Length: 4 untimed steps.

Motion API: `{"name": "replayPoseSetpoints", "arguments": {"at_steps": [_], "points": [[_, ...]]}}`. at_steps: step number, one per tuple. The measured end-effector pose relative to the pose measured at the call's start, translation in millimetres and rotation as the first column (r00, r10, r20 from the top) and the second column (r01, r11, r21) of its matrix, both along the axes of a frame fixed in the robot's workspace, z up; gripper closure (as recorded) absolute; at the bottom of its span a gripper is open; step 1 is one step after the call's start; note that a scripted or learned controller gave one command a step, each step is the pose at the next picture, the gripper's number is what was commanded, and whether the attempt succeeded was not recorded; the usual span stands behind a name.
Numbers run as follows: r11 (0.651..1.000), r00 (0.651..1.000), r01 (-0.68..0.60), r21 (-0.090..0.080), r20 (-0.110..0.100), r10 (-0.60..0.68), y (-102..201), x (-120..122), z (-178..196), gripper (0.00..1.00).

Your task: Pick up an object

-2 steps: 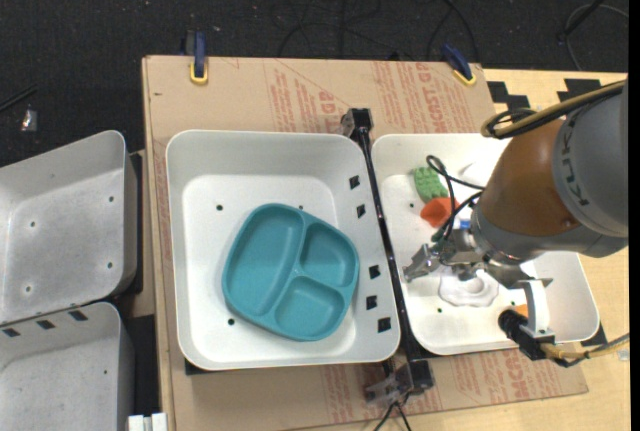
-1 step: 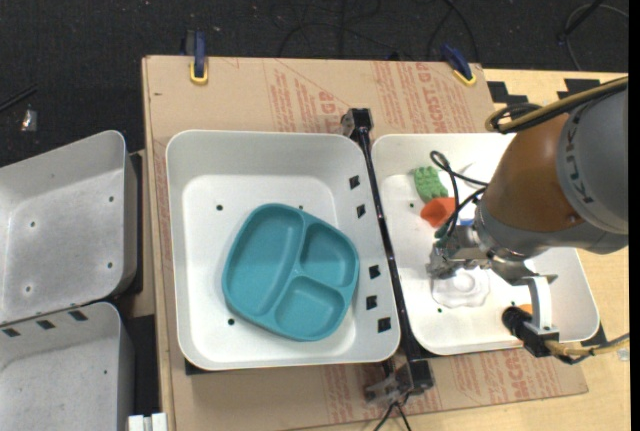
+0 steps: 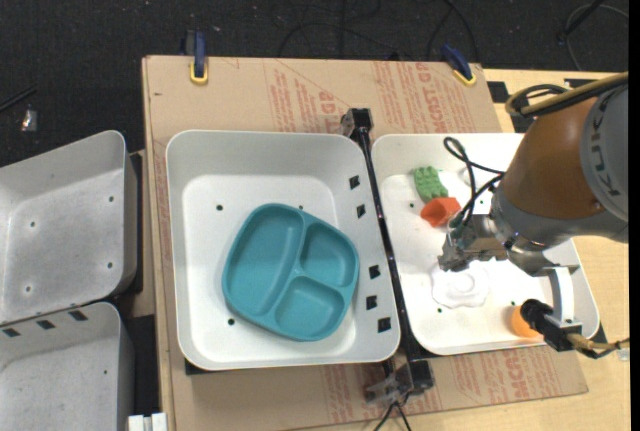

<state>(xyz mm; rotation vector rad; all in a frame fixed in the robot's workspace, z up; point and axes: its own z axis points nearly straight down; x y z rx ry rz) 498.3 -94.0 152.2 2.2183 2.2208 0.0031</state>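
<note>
Nearest the lens, an orange object [image 3: 522, 319] lies by the front rim of the right bin [image 3: 500, 344], partly behind the arm's cabling. Just up from it a white, pale piece [image 3: 460, 287] rests on the bin floor, and the tool [image 3: 462, 251] hangs directly over its upper edge; whether the tool is open or closed I cannot tell, and nothing can be seen held in it. Further back sit a small red-orange piece [image 3: 439, 211] and a green block [image 3: 430, 183], close together near the divider between the bins.

My reading is that the approach step is in hand: the tool is lined up over the white piece but no grasp is made. The next move would call for a straight descent and a firm close on that low, flat-looking thing, which may be hard to catch.

Room is tight toward the red-orange piece and the divider; the bin's middle is freer. The left bin [image 3: 190, 219] holds a teal divided tray [image 3: 290, 271], well apart.
</note>
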Motion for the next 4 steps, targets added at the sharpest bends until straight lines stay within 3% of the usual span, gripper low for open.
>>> {"name": "replayPoseSetpoints", "arguments": {"at_steps": [2,4], "points": [[1.000,1.000,-0.002,-0.001,0.003,0.002,-8.3,8.0,111.4,1.00],[1.000,1.000,-0.007,0.002,-0.001,0.007,92.8,44.0,99.9,1.00]]}}
